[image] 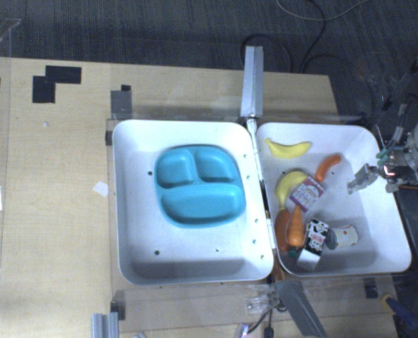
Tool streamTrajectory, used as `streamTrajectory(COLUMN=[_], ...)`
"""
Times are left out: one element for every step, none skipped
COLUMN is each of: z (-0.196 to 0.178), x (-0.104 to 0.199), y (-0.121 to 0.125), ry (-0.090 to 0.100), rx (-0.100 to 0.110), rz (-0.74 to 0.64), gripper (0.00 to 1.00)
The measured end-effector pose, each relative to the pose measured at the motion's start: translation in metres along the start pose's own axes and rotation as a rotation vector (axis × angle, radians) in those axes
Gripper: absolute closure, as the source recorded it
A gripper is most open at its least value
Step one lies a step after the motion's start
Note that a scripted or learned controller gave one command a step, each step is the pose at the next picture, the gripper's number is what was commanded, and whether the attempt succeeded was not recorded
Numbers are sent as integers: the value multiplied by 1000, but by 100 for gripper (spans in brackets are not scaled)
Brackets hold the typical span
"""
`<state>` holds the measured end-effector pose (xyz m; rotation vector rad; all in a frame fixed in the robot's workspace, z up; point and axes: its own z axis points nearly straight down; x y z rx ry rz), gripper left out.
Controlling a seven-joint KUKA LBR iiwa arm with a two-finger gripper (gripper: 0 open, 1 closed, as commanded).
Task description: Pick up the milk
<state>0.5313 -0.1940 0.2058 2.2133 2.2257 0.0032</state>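
The pincer [364, 179] hangs over the right edge of the right bin [378, 263], and I cannot tell how it is set. The milk [314, 239], a small carton with black spots, lies below and to the left of the pincer, well apart from it. A small can [344, 236] lies just beside the milk. The blue tray [198, 186] sits far left in the other bin [135, 210].
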Motion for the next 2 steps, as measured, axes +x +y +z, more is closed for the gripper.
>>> streamTrajectory(z=[-24, 72], x=[-11, 47], y=[-2, 15], ry=[-1, 0], rx=[-2, 2], rz=[319, 470], gripper=[0, 0])
